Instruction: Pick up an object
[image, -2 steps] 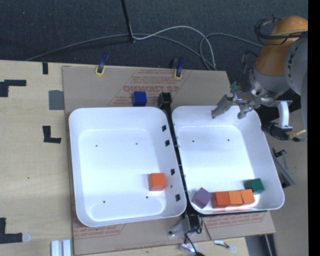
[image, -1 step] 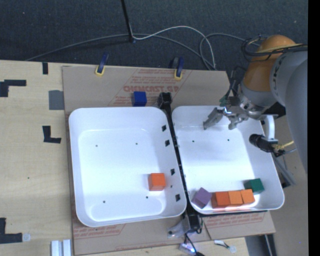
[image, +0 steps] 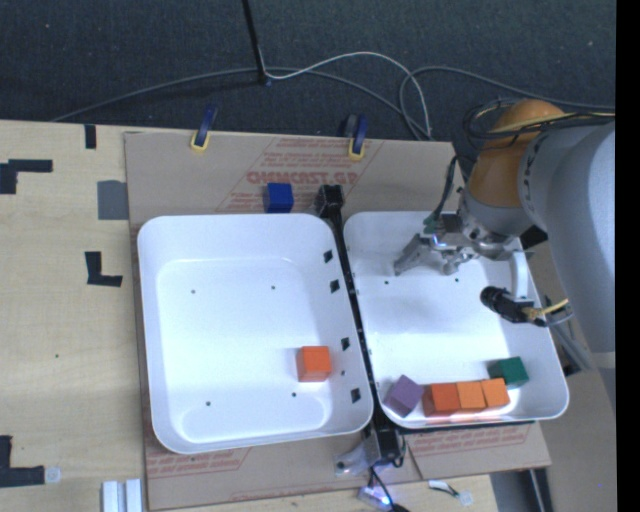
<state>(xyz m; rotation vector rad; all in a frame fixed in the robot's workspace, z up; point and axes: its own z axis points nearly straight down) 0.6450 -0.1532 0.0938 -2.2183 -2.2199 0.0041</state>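
My gripper (image: 418, 256) hangs over the upper part of the right bin (image: 440, 310), with its grey fingers spread and nothing between them. Along that bin's front edge lie a purple block (image: 403, 395), an orange block (image: 441, 399), a second orange block (image: 470, 397), a lighter orange block (image: 495, 393) and a green block (image: 511, 372). An orange cube (image: 314, 363) sits alone in the left bin (image: 240, 330), toward its lower right. All the blocks are well clear of the gripper.
A blue cube (image: 279, 196) rests on the cardboard behind the left bin. A black divider strip (image: 345, 300) runs between the bins. Clamps (image: 204, 132) hold the cardboard's far edge, and cables trail across the dark floor behind.
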